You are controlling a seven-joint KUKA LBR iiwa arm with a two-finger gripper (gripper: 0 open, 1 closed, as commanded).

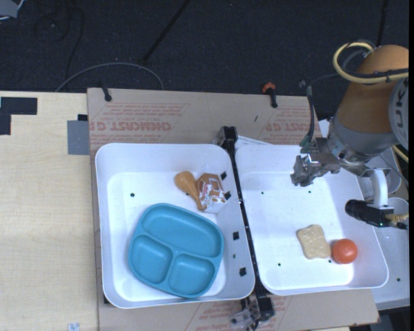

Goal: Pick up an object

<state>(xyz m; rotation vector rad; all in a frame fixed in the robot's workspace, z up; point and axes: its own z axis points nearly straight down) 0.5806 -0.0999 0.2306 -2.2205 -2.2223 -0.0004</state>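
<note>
The gripper [305, 171] hangs over the upper part of the right bin [276, 205], and from this angle I cannot tell how it is set. Below it, near the bin's lower right corner, lies a tan bread slice [312, 242], its long axis running roughly up and down the view, tilted slightly leftward at the top. A red tomato [343, 251] sits just beside it, to its right.

Grey arm [362, 126], orange band [376, 88]
</note>
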